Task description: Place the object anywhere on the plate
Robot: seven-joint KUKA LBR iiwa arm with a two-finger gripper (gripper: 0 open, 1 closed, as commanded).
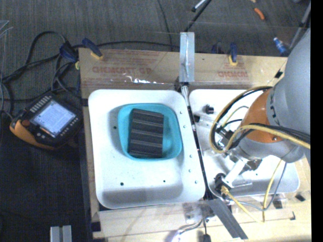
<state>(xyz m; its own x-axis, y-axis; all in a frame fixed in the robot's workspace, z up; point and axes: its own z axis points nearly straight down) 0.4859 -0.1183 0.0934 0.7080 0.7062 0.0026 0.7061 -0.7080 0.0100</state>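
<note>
Since the ridged block (146, 133) lies on the blue plate (122, 127), placing looks done; whether the tool (241, 169) over the right bin (222, 96) is open, I cannot tell.

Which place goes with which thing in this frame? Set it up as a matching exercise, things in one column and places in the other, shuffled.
Things
1. black ridged block
2. blue plate
3. arm
4. handheld screen unit

Places
A. over the right bin
B. off the left side of the bench
C. in the left bin
D. on the plate

Pairs: 1-D, 2-C, 3-A, 4-B
</note>
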